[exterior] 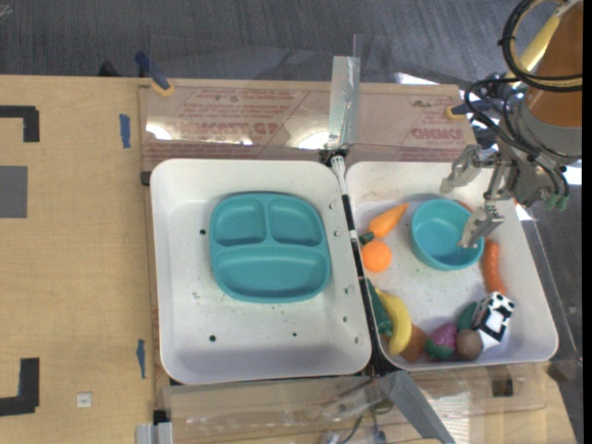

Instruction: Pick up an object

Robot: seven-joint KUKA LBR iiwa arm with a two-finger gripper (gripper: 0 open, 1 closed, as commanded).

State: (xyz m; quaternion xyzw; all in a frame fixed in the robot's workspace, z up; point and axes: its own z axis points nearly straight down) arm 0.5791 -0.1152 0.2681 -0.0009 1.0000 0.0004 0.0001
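Observation:
The right bin (535,289) holds a teal bowl (442,236), an orange carrot (388,218), a round orange (376,257), a yellow banana (398,318), a second orange-red carrot (493,266) and a black-and-white block (498,316). My gripper (472,204) hangs over the back right of the bowl. It is open, with one finger (459,174) behind the bowl and the other near the bowl's right rim. Nothing is between the fingers.
A teal divided plate (270,246) lies in the left bin (176,276). A purple piece (443,340), a brown piece (470,343) and a green piece (380,311) crowd the right bin's front. A metal post (345,100) stands behind the divider.

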